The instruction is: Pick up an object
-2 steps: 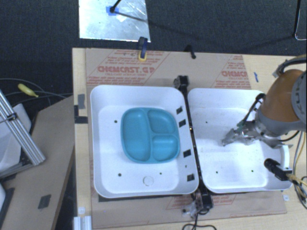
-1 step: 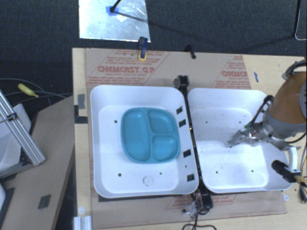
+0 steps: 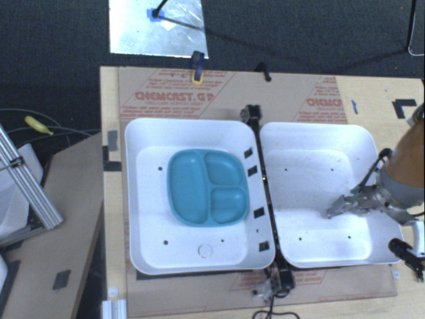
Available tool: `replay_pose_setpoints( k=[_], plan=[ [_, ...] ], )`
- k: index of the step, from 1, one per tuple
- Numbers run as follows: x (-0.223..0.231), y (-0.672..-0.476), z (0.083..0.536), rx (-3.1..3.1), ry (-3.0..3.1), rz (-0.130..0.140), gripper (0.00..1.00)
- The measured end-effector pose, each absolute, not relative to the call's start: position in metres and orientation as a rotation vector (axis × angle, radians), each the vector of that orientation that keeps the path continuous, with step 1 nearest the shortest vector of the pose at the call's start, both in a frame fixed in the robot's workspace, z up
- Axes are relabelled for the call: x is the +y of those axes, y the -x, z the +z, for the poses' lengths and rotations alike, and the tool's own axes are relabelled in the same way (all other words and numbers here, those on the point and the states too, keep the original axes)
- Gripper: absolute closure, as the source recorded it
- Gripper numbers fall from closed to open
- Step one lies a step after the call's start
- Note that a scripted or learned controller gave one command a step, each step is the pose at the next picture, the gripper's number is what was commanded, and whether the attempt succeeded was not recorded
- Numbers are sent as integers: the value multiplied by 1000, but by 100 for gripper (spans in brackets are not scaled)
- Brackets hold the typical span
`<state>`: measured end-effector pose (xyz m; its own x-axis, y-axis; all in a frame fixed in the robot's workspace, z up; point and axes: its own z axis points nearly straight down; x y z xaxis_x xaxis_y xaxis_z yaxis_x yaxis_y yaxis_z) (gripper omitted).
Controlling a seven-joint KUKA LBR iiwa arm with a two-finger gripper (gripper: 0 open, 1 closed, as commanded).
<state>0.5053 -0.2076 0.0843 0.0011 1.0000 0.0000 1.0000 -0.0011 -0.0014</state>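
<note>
Since the arm [image 3: 405, 161] comes in from the right, the gripper [image 3: 337, 209] sits low over the right bin [image 3: 312, 138], fingers pointing left. Can't tell how far they're parted at this angle, and nothing shows between them. That bin's floor looks bare near the tips.

The only pickable thing I see is the blue tray [image 3: 208, 186], a 3-compartment plate lying flat in the middle of the left bin [image 3: 149, 145], well apart from the gripper, across the centre divider.

To do it well, my take: lift clear of the divider, cross left, then come down on the tray's rim, not its flat middle. The right edge is nearest. A flat, shallow plate gives little to pinch, so a slip is likely.

Surface: 2 white bins side by side on a cardboard-covered bench [image 3: 172, 88]. Dark carpet beyond, a foil sheet [image 3: 133, 18] on the floor at the far side, aluminium framing [image 3: 23, 185] at the left.
</note>
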Motion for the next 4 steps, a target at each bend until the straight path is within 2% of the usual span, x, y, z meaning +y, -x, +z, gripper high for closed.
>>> replay_pose_setpoints(
  k=[1,2,3,4],
  plan=[
    [-84,-555,85,-2238,2206,-9,0],
    [-26,-617,192,-2243,2215,-21,0],
    [-86,-589,141,-2217,2224,3,0],
    [-109,-547,82,-2217,2223,4,0]
  ],
)
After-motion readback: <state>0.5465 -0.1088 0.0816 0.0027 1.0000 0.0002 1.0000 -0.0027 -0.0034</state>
